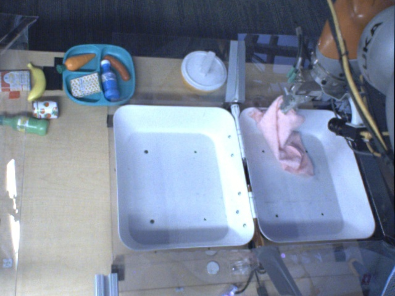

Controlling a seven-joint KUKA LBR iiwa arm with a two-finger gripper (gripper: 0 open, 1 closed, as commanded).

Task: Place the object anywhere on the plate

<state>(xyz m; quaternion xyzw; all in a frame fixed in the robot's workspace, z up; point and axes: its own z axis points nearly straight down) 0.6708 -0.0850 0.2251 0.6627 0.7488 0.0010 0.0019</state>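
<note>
The gripper (pixel 291 98) pinches the upper end of the pink cloth (pixel 285 142), its fingers closed on the fabric above the right bin (pixel 345 227). The cloth hangs and trails down from the gripper toward the near side of that bin, its long axis running from the far rim to its lower folds, which seem to rest on the bin floor. The white plate (pixel 204 71) sits on the bench beyond the left bin (pixel 179 184), left of the gripper and about level with it. So the carry likely goes leftward over the metal divider (pixel 232 73), lifting first to clear the trailing end.

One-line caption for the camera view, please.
Gripper lifts a pink cloth by one corner over the right bin; left bin alongside.
</note>
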